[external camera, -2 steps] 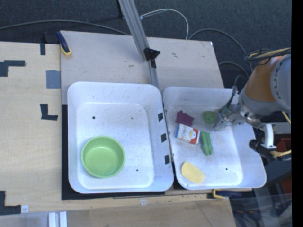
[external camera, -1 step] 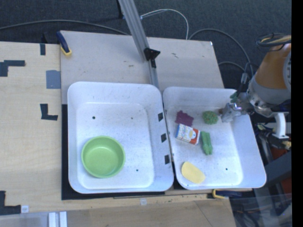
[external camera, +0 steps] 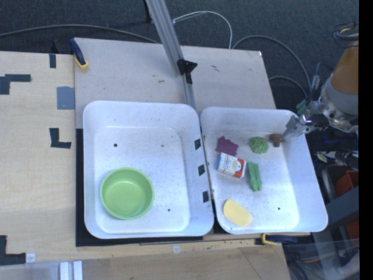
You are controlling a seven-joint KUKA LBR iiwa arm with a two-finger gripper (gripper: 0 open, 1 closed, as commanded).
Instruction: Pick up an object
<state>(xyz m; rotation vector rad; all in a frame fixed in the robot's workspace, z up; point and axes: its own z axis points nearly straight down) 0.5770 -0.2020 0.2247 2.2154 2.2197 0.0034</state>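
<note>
The gripper (external camera: 291, 127) hangs over the right bin's (external camera: 303, 214) far right edge, grasp impossible to tell; a green ball (external camera: 259, 145) lies near that edge; a green bowl (external camera: 126, 193) sits in the left bin's (external camera: 140, 112) near left corner

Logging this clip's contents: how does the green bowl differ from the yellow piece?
The round green plastic bowl sits in the left white bin; the flat yellow wedge-like piece lies in the right white bin. The bowl is far larger and hollow, open side up; the yellow piece is small and solid. The bowl is alone; the yellow piece has neighbours. Both lie near their bins' front edges.
</note>
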